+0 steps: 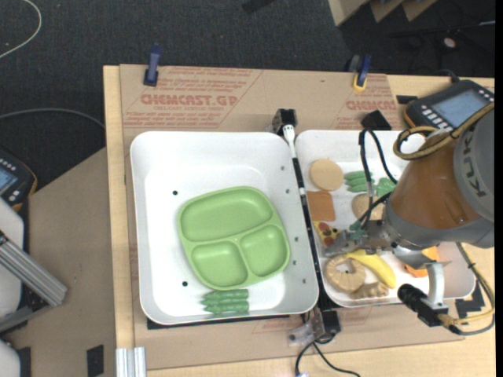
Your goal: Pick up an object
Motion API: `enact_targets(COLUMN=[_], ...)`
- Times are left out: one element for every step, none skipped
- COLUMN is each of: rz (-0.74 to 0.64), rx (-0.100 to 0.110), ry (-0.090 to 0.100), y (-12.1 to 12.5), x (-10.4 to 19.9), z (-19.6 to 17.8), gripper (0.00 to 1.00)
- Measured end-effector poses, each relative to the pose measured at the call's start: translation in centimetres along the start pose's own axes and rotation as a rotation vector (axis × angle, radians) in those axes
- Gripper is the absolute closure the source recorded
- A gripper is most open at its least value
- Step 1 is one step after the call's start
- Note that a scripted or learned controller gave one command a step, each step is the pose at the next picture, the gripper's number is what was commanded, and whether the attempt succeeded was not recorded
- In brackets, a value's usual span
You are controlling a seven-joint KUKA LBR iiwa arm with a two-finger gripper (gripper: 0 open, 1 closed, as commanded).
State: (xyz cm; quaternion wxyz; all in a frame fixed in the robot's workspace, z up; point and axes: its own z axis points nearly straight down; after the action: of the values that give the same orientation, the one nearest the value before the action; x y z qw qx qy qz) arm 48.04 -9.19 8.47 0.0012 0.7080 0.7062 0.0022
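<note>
Grip unreadable: the gripper sits low in the right bin, its tip lost among dark hardware under the wrist, so open or closed cannot be told, and nothing is seen held. Just beside the tip lie the toy foods: a yellow banana touching a round tan slice, a brown slab, a round bun and green pieces toward the far wall. The arm covers much of that bin's right half; free room there is tight. The left bin has open floor along its far and left walls; a green three-compartment plate lies mid-bin, a green bean pod near the front rim, apart from the plate. The bins touch along a black-clipped seam. Writing: "CHEMCAST GP" in red repeats on the brown board under the bins; "KU" shows on the arm. Two blue clamps pin the board's far edge. A handheld pendant rests at far right. Dark carpet surrounds the bench, with a thin pale cable looped at upper left.
</note>
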Motion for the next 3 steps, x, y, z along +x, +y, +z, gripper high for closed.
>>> enact_targets(rz=[-0.002, -0.011, -0.005], rx=[-0.007, -0.015, 0.008], ry=[-0.002, 0.001, -0.001], y=[0.2, 0.2, 4.6], x=[-0.1, 7.7, 10.3], z=[-1.4, -25.9, -18.9], gripper=[1.00, 1.00, 1.00])
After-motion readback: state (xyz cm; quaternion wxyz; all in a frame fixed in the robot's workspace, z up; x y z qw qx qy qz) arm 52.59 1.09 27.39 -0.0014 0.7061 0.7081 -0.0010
